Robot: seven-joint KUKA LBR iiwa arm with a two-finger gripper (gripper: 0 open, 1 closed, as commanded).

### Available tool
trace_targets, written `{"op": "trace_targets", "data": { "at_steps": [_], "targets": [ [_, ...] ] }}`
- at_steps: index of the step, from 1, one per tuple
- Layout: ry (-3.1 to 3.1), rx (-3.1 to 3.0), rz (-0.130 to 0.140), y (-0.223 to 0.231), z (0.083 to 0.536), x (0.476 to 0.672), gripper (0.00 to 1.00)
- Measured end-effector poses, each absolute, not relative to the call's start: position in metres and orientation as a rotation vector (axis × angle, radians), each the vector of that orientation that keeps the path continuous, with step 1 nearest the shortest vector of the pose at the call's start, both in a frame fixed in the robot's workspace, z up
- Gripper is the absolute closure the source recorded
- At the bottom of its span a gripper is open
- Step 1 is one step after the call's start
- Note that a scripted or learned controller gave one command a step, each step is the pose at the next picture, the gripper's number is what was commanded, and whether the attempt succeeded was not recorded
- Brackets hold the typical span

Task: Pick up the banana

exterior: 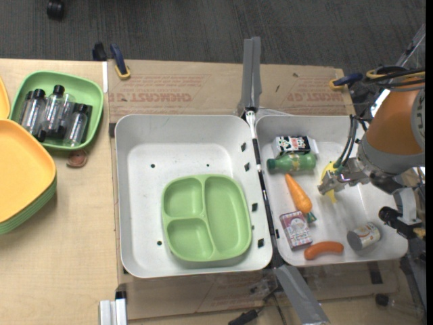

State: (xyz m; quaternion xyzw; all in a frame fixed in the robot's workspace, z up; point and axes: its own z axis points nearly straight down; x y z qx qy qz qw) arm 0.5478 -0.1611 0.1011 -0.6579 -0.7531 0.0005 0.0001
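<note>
In the right bin, a small yellow banana shows at the tip of my gripper, left of the grey wrist. The fingers look closed around it, and most of the banana is hidden by them. The arm's orange band is above and to the right of the gripper. The gripper sits over the middle of the right bin, just right of the carrot.
The right bin also holds a cow-patterned box, a green bottle, a pink packet, a red sausage and a silver can. The left bin holds a green divided tray.
</note>
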Motion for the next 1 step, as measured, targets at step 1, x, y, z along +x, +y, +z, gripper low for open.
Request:
{"op": "trace_targets", "data": {
  "at_steps": [1],
  "targets": [
    [-2.329,-2.108,0.003,-0.1326,0.1589,0.5790,1.00]
  ]
}}
